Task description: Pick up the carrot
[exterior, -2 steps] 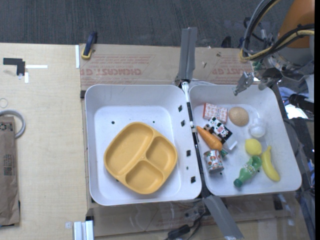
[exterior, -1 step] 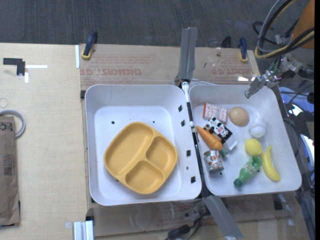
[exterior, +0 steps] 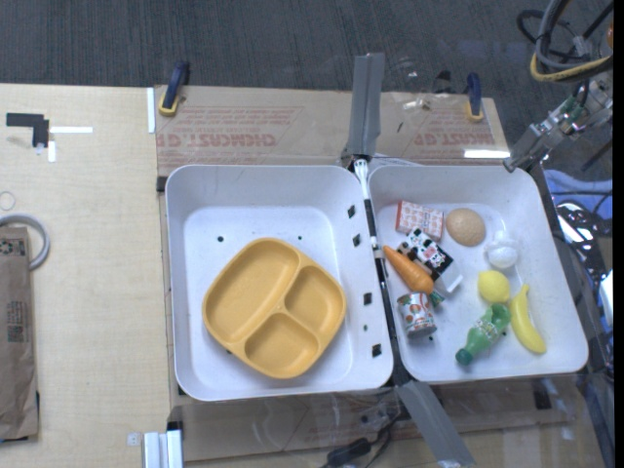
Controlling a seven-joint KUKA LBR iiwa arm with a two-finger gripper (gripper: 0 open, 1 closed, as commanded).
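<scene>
A carrot (exterior: 409, 269) lies near the left wall of the right-hand bin (exterior: 561, 261), its tip pointing up and to the left toward the divider and its thicker end angled down to the right, as the pick-up task waits to begin. The carrot is hemmed in: a small black-and-white carton (exterior: 429, 252) touches or nearly touches its upper right side, a red-and-white packet (exterior: 419, 216) sits just above that, and a small printed can (exterior: 417, 314) lies just below its thick end. Farther right rest a brown bun-like item (exterior: 466, 226), a white object (exterior: 501, 254), a lemon (exterior: 493, 286), a banana (exterior: 527, 322) and a green bottle (exterior: 483, 335). The left bin (exterior: 180, 261) holds a yellow divided plate (exterior: 274, 306). The robot arm appears at the upper right corner, well apart from the carrot, among cables; whether the gripper (exterior: 570, 115) is parted or closed cannot be told from here. A clean pick would likely mean descending over the carrot's middle with the gripper turned across its long axis, keeping clear of the carton and the can, and closing low enough that the tapered body does not squirt out.
</scene>
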